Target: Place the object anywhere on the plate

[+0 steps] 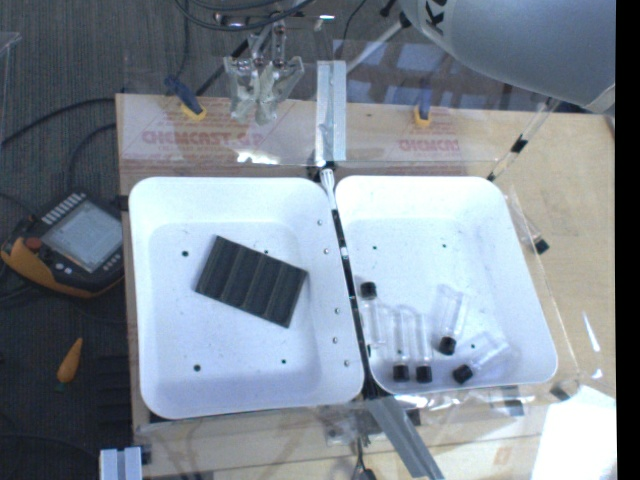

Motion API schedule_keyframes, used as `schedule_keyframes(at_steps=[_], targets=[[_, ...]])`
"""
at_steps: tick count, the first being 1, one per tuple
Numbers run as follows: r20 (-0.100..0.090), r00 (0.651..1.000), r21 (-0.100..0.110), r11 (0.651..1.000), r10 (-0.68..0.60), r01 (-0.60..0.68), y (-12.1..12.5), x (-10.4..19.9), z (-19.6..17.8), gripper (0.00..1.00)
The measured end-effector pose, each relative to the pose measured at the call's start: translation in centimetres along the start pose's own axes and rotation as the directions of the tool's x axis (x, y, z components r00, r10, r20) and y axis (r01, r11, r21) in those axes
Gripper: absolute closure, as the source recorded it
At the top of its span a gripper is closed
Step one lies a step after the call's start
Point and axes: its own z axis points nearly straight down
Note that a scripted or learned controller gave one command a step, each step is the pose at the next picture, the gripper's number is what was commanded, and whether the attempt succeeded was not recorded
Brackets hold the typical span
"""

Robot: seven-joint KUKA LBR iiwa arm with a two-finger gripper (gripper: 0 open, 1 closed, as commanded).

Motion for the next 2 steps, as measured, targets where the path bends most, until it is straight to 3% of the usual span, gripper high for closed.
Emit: schedule_keyframes(at_steps=[1, 2], targets=[[0.003, 0.796, -0.002, 0.796, -0.605, 0.605, 0.08, -1.08, 0.12, 1.0], [0.004, 0.523, -0.002, 0.523, -0.852, 0.852, -0.01, -1.05, 0.16, 1.0]])
